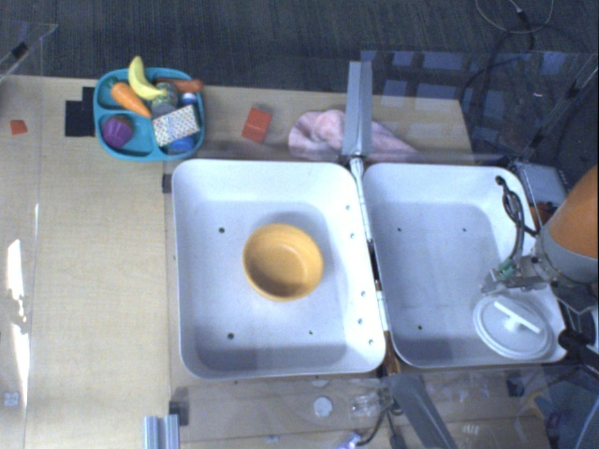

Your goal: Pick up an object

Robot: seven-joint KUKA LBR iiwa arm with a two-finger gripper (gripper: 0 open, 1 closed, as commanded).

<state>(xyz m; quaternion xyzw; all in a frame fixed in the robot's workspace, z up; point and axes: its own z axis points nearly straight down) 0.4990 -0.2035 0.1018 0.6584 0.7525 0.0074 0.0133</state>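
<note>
Hovering at the right bin's [440,204] far-right edge, hand [517,279] just above a white lid [511,325]; whether open or closed, cannot tell. Nothing seen between its fingers, so no pick yet, by the look of it. Lying well left of the hand, yellow bowl [284,261] in the left bin [215,213]. Remaining: descend, grip, lift.
</note>
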